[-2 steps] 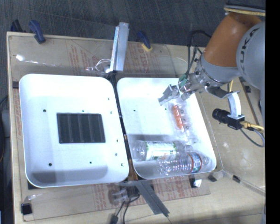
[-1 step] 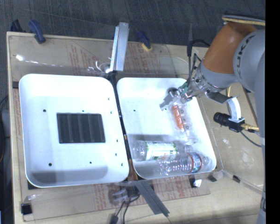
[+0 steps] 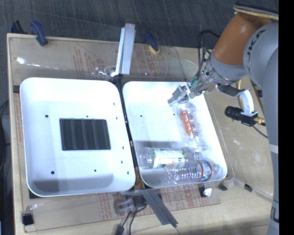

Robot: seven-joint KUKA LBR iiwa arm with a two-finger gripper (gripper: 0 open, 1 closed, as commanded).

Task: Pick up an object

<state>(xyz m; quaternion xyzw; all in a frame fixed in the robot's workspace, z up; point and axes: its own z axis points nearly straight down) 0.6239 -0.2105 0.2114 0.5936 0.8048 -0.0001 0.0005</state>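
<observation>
Camera view, right of centre: gripper (image 3: 179, 96) low over upper part of right bin (image 3: 152, 111), touching top end of clear bottle with orange label (image 3: 188, 124); fingers' state impossible to tell. Two more clear bottles (image 3: 164, 158) (image 3: 193, 171) lying along lower edge. Left bin (image 3: 39, 131) holding dark ribbed block (image 3: 85, 134).

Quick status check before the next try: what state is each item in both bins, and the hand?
Hand: over right bin's far side.
Orange-label bottle: lying, near the hand.
Green-label bottle: lying on its side.
Red-label bottle: lying along near wall.
Dark ridged block: flat in left bin.
</observation>
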